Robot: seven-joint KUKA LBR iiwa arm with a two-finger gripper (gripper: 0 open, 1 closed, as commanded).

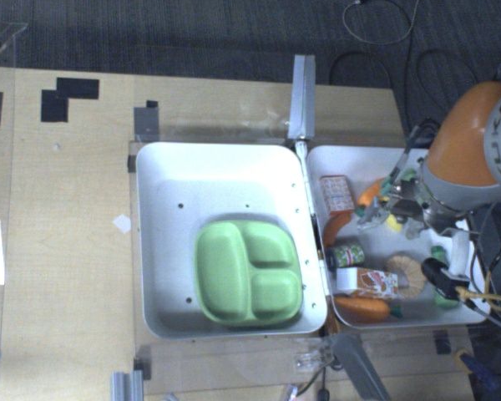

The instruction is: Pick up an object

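A cluster of small objects fills the right bin (342,161): a pink-and-white packet (336,193) near the upper left, an orange piece (337,223) below it, a small green-labelled can (347,255), a red-and-white carton (374,282), a round tan biscuit (407,274) and an orange carrot-like item (363,308) along the lower wall. The jaws (392,210) hang low over the upper middle of this bin, just beside a small orange and a yellow piece; whether they are spread or pinching anything, I cannot tell. The grey arm (476,144) with its orange band comes in from the right. The left bin (163,224) carries a green divided tray (249,269). Both bins sit on the pale wooden desk (58,249).
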